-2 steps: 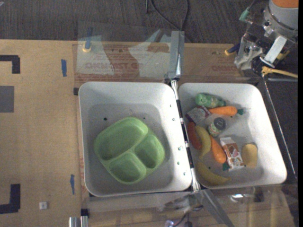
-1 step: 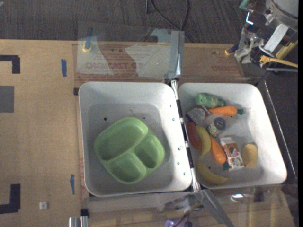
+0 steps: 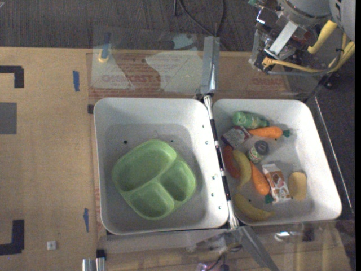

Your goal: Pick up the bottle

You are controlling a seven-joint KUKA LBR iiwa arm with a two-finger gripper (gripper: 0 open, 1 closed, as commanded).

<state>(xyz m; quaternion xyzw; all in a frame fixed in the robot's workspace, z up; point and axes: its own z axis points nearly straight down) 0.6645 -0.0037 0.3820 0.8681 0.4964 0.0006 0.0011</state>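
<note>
While the gripper (image 3: 269, 55) hangs high over the far edge of the bench, beyond the back rim of the right bin (image 3: 324, 168), you are at the approach step and nothing has been picked. From this angle you cannot tell how its grasping end is set; wires and brackets crowd the wrist, and nothing from the bins is seen in its hold. The bottle (image 3: 249, 119), green and lying on its side, rests in the back left part of the right bin, close to the wall shared with the left bin (image 3: 107, 151). An orange carrot (image 3: 266, 132) lies just in front of it, nearly touching, and a small wrapped packet (image 3: 236, 136) sits close by on the near left. Further forward you have a round lid-like item (image 3: 260, 149), a banana (image 3: 243, 168), a second carrot (image 3: 260, 179), a small carton (image 3: 277, 183) and another banana (image 3: 250, 208). The left bin holds a green divided plate (image 3: 153, 178), which plays no part. Your next move, as I judge it, is to bring the arm forward and down over the bottle, turn the wrist so the grip crosses its narrow width, and descend without catching the carrot beside it.
</note>
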